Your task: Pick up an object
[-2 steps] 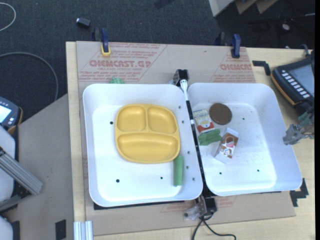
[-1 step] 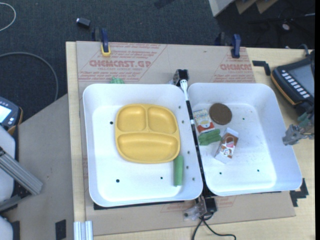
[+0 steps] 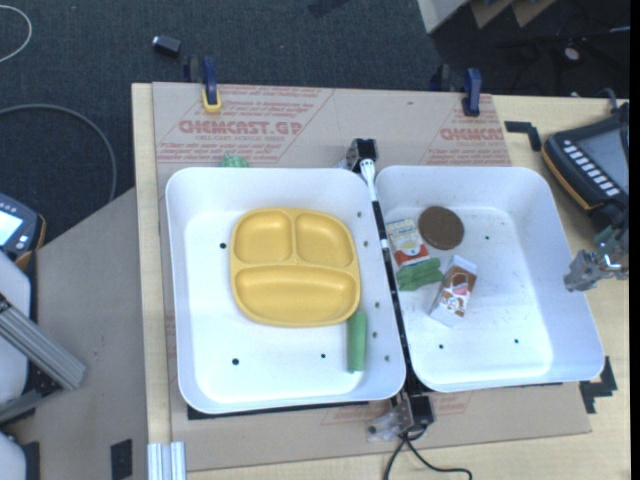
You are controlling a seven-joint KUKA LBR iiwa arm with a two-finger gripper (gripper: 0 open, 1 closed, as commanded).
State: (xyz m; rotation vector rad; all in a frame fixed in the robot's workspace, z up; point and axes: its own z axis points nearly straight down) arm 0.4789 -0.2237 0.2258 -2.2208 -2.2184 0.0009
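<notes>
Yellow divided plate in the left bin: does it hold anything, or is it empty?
Empty. All three compartments of the yellow plate show bare yellow; the green stick lies beside it.

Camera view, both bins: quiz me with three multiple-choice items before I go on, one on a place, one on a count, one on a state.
1. Where does the yellow plate lie?
A. in the left bin
B. in the right bin
C. on the bench outside the bins

2. How many compartments does the yellow plate have?
A. two
B. three
C. five

3. How does the green stick in the left bin lie?
A. on top of the plate
B. propped upright on the bin wall
C. flat on the bin floor beside the plate

Answers:
1 A: the yellow plate sits within the left bin.
2 B: two small sections above one wide one.
3 C: the green stick lies flat by the plate's lower right edge.
</notes>
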